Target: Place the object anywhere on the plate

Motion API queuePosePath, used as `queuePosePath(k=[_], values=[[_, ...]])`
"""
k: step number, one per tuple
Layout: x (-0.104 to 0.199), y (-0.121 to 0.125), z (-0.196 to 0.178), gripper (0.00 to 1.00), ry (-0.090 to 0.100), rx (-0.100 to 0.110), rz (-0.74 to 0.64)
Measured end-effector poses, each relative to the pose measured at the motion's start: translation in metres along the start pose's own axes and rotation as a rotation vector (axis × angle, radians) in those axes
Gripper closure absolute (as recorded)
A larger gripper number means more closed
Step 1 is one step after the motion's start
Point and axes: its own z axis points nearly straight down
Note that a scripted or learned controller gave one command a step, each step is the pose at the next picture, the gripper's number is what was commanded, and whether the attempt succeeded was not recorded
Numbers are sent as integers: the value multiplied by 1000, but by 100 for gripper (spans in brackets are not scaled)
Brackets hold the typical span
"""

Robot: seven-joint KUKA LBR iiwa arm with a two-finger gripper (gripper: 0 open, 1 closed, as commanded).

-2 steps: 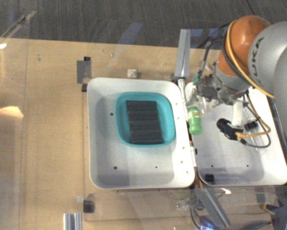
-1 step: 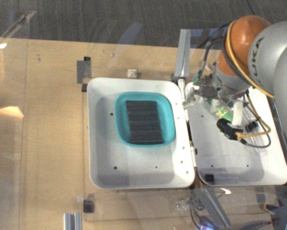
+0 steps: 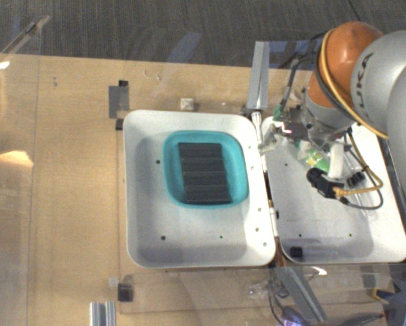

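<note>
A teal square plate (image 3: 238, 172) with a dark ridged centre lies in the left white bin (image 3: 189, 250). The arm hangs over the upper part of the right white bin (image 3: 366, 243). Its gripper (image 3: 325, 160) points down into that bin, mostly hidden under the grey wrist and orange band. A small green object (image 3: 315, 159) peeks out just beneath the gripper, against the bin floor. Whether the gripper touches it cannot be made out.
Black and yellow cables (image 3: 345, 190) loop off the wrist over the right bin. A small dark piece (image 3: 295, 252) sits at that bin's near left corner. A tiny pale cube (image 3: 187, 104) rests on the bench behind the left bin. A grey post (image 3: 259, 77) stands between the bins.
</note>
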Motion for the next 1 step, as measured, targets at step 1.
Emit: queuePosePath(k=[1], values=[[0, 0, 0, 0, 0, 0, 0]])
